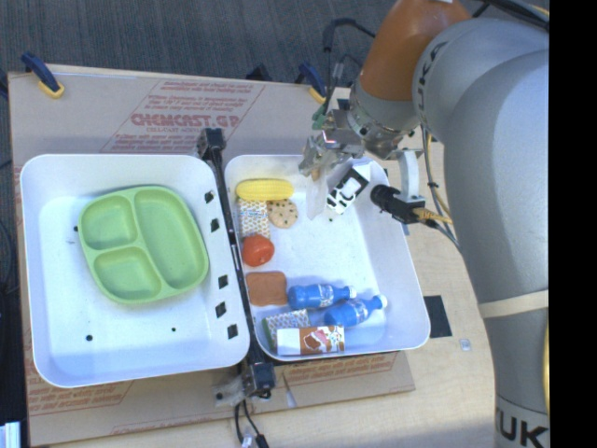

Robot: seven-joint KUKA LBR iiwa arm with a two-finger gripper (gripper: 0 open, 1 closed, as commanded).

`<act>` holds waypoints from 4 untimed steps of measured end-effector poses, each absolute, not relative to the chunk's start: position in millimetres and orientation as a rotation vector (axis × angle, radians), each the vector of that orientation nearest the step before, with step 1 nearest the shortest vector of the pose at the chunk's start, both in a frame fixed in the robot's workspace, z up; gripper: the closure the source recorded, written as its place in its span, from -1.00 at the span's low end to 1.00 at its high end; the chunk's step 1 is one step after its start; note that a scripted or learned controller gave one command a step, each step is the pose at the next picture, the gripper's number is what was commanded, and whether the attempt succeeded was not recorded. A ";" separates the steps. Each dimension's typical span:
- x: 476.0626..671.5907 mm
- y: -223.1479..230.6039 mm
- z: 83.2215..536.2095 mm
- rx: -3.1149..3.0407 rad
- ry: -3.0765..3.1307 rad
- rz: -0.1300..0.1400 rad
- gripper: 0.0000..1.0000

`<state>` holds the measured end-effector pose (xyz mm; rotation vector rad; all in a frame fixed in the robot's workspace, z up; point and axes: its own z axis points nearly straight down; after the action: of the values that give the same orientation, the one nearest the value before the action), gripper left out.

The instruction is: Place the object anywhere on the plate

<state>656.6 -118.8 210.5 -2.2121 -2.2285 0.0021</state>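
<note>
- Two shallow white bins are sitting side by side on the tabletop [84, 101], and we are looking down on them at a slant.
- We are seeing the left bin [47, 343] carrying a green plate [142, 244] with three compartments; the plate is lying flat toward the upper middle of that bin.
- We are finding every loose thing in the right bin [396, 278], well apart from the plate and across the black divider between the bins.
- Along the right bin's left side we are counting, from top to bottom, a yellow banana [264, 189], a checkered packet [254, 217] with a round cookie [282, 214] just beside it, a red tomato-like ball [258, 249], and a brown bread-like block [267, 287].
- Near the lower edge two blue bottles [336, 304] are lying on their sides, touching one another, with a flat red-and-white packet [312, 340] just below them.
- We are watching the grey arm [494, 157] reaching in from the right, its orange band [401, 35] sitting above the wrist.
- The hand [328, 180] is hanging over the upper part of the right bin, near the banana and the cookie but apart from both.
- We cannot tell how far the hand is open, and we are seeing nothing gripped in it.
- A black-and-white tag [343, 192] is showing just beside the hand.
</note>
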 end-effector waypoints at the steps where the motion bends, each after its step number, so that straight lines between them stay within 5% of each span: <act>1: 541.4 -77.7 191.1 -2.213 -2.225 0.005 1.00; 2: 595.1 -143.3 231.2 -2.218 -2.226 0.002 1.00; 3: 657.0 -115.9 277.1 -2.216 -2.228 -0.001 1.00; 4: 656.9 -36.8 323.7 -2.214 -2.230 -0.002 1.00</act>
<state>656.9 -36.8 323.7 -2.2138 -2.2297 -0.0022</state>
